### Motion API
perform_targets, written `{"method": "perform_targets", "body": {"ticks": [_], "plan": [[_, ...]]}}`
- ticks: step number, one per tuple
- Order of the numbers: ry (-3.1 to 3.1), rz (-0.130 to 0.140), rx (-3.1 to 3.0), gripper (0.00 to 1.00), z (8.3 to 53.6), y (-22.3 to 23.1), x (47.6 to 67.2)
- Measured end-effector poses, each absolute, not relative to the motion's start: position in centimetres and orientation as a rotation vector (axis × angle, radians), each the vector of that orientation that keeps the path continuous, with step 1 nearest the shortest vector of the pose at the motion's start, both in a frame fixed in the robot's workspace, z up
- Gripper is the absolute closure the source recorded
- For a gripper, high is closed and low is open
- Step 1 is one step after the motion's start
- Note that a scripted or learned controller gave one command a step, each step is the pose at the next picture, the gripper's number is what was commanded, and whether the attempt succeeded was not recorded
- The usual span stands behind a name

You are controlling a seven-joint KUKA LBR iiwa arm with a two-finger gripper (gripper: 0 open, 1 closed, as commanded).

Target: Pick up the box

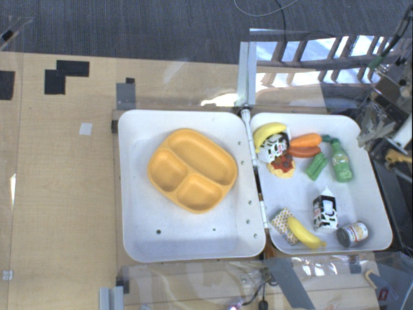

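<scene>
The box (325,212), a small cow-print carton, stands in the right bin (374,192) near the can (353,233) and banana (303,232). Whether the end effector is open or closed I cannot tell. Crowding risks a nudged can or a slipped grasp. The desk (58,192) is pale wood; dark carpet lies beyond.

Arm hardware (387,102) at right edge above right bin (377,192), fingers not discernible, green bottle (341,161) nearest it, carrot (305,141) beyond, cow-patterned box (325,212) upright further off beside can (352,234), yellow divided plate (192,170) in far left bin (139,218).
</scene>
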State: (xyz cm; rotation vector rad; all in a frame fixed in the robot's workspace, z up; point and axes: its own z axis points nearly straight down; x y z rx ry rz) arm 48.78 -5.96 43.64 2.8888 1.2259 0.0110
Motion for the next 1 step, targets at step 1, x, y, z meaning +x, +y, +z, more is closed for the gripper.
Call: {"method": "perform_targets", "body": {"ticks": [1], "plan": [[2.195, 0.006, 2.241, 1.00, 43.33, -2.02, 49.98]]}}
